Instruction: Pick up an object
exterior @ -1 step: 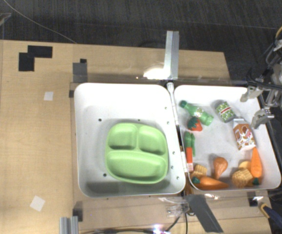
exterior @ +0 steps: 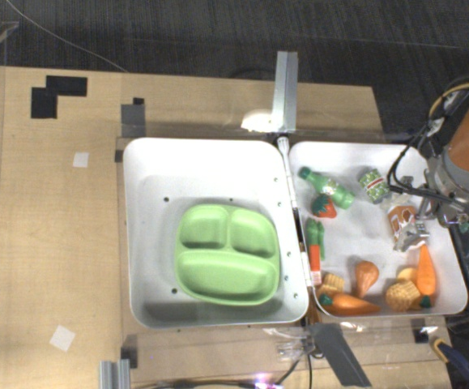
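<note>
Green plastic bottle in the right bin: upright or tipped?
Tipped. The green plastic bottle lies on its side on the right white bin floor.

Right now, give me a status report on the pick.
Tool low in right bin, over an orange-white packet. Nothing seen gripped. Carrot close beside. Green tray in left bin.

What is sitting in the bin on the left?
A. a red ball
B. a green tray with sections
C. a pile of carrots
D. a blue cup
B. The left bin holds a green tray split into three sections; the carrots and other toy foods lie in the right bin.
</note>
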Controlling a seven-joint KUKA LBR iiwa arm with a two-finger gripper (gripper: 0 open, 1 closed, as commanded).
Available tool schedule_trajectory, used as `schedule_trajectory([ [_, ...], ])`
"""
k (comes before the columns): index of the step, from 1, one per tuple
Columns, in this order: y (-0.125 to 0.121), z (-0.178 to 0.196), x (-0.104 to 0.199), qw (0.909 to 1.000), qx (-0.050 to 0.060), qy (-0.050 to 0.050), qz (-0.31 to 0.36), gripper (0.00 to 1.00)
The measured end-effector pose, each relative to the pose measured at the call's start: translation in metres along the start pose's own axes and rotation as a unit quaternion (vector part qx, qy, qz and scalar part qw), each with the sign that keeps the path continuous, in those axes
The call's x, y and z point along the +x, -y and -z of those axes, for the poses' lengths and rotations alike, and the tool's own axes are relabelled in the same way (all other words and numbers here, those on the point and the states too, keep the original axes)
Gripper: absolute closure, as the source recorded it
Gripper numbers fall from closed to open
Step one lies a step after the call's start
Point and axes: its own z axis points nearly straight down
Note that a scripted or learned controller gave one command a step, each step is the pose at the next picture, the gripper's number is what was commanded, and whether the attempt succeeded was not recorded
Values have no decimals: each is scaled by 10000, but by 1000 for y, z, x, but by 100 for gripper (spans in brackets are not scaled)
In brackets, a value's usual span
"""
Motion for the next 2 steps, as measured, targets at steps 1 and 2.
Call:
schedule_trajectory([
  [1, 1, -47, 23, 9999, 33, 92, -68, 0],
  [2, -2, -43, 58, 9936, 82, 217, 1104, 0],
])
